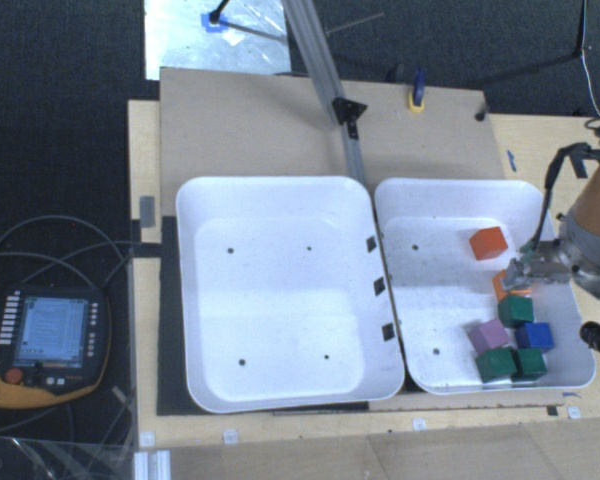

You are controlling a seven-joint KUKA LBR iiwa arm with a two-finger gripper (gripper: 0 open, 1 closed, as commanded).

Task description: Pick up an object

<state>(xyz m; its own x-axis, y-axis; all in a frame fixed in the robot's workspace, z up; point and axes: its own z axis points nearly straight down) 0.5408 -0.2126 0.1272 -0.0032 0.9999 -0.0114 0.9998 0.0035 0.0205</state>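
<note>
From my remote station I watched the end effector [525, 273] hang low over the right bin [450, 193], directly above a partly hidden orange block [499, 286] near the bin's right wall; how it was set I could not tell. The candidates crowded that corner: a green block [517, 310], a blue block [535, 336], a purple block [489, 335] and two dark green blocks [495, 365] touching or just beside one another, with a second orange cube [488, 242] lying apart. I judged the risk to be a fouled grasp, a neighbouring block or the wall blocking a clean closure, or a block merely nudged aside.
</note>
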